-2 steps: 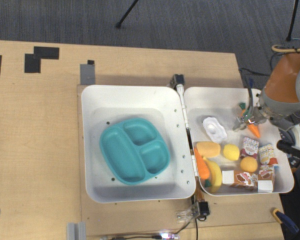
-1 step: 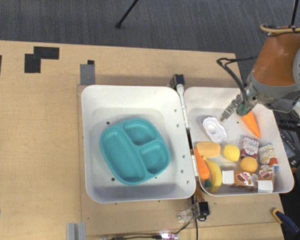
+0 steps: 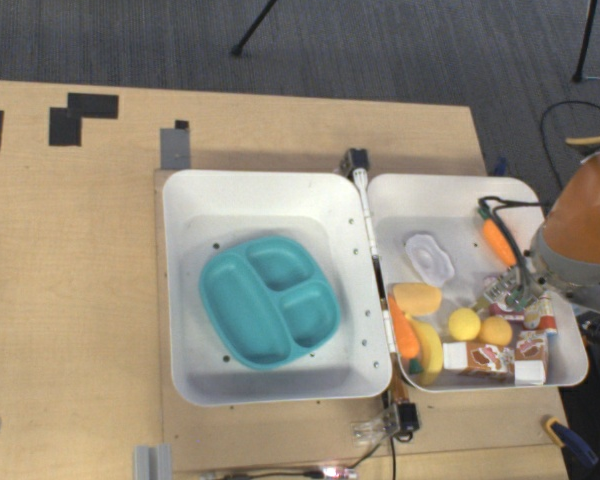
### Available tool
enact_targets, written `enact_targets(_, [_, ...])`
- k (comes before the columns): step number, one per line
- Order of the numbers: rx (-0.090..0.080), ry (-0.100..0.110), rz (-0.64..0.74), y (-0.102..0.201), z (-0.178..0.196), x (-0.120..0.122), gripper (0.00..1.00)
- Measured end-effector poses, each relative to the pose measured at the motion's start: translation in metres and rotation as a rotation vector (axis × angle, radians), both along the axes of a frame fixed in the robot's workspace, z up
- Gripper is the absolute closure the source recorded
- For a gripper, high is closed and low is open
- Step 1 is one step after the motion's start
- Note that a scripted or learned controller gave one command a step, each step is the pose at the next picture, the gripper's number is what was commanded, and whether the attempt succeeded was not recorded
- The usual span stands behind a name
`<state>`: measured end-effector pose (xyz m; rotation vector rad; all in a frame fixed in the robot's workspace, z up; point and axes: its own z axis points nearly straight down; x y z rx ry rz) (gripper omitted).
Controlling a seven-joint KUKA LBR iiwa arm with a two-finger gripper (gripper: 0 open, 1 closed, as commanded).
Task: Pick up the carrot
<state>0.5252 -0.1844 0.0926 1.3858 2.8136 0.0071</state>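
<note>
**Carrot.** The carrot [image 3: 498,241] lies in the right bin [image 3: 450,181], in its far right part and close to the right wall. It rests flat on the bin floor, apart from the other goods. Its long axis runs at a slant: the dark green top points to the far left, the orange tip to the near right.

**Gripper.** The gripper [image 3: 511,293] hangs low over the same bin, just beside the carrot's tip and on its near side. The carrot therefore lies up and slightly left of the gripper in this view. Nothing of the carrot is seen inside the gripper. Whether the gripper is spread or closed cannot be told, as the metal parts blur together against the clutter.

**Judgement.** The coming move appears to need a short shift toward the far side of the bin, with the grip set across the slanted axis.

**Surroundings.**
- A lemon [image 3: 464,324] and small boxes [image 3: 500,358] sit near the gripper.
- A banana [image 3: 428,350] lies along the left wall beside a second orange piece [image 3: 406,334]. That piece could be mistaken for the target.
- The left bin [image 3: 250,181] holds a teal divided plate [image 3: 270,300].
- Both bins stand on the worktop [image 3: 80,268].
</note>
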Motion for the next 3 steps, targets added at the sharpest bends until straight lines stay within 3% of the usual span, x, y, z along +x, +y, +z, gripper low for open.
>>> enact_targets(1, [-0.001,-0.005,0.000,0.000,0.011,0.002,1.00])
enact_targets(2, [-0.001,-0.005,0.000,0.000,0.011,0.002,0.00])
enact_targets(3, [-0.019,-0.024,0.230,0.024,-0.001,-0.030,0.00])
